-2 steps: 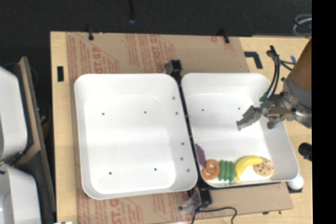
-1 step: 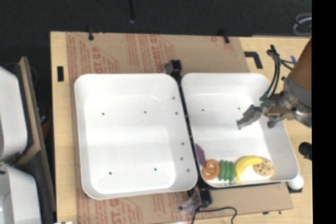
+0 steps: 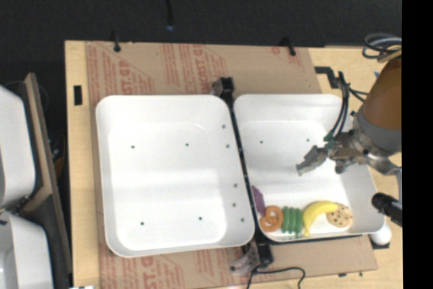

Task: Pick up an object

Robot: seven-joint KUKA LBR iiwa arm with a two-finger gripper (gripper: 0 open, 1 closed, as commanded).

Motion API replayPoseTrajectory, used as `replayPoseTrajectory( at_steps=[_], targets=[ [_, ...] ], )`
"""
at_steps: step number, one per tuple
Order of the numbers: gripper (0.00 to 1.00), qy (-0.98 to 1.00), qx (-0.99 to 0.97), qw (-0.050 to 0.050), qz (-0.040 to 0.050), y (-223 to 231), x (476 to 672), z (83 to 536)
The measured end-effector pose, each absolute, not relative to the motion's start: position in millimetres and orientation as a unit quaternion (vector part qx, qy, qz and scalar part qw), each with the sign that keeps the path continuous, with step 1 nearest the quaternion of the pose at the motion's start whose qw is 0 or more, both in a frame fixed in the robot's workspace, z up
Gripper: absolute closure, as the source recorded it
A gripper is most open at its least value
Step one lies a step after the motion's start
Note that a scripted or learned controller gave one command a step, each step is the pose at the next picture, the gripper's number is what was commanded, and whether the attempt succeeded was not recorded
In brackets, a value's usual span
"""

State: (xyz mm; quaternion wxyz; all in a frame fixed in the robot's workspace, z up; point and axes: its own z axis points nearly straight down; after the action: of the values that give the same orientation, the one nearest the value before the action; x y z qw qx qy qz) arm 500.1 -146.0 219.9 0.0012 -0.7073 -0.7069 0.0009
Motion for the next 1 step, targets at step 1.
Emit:
replayPoseTrajectory(
  at_steps=[1],
  targets=[
    [0.00,-0.707,-0.708,0.002,0.0012,-153.9,492.3,168.7]
  ],
)
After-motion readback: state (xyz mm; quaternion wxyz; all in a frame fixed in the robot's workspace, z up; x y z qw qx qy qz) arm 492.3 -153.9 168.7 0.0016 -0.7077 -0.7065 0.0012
